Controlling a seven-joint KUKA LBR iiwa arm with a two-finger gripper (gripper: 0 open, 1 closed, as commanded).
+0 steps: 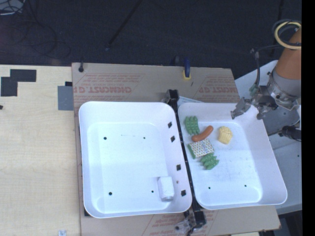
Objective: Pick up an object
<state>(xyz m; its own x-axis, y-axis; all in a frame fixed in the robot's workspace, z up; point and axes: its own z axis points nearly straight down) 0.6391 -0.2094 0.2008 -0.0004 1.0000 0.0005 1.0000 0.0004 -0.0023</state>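
In the right bin (256, 191) a small pile lies near the upper left corner. It holds an orange sausage-shaped piece (202, 133), a yellow corn cob (225, 135), a green ridged piece (191, 124), a white dotted square block (203, 147) and a green leafy piece (210, 162). A white block (166, 187) rests in the left bin (98, 132) near its lower right corner. My gripper (248, 113) hangs over the right bin's upper right rim, open, with nothing between its fingers, to the right of and above the corn cob.
Both bins sit on a cardboard sheet (128, 85) over a pale wooden bench (34, 156). A black divider clip strip (178, 146) runs between the bins. The orange-banded arm (290, 58) enters at the right edge.
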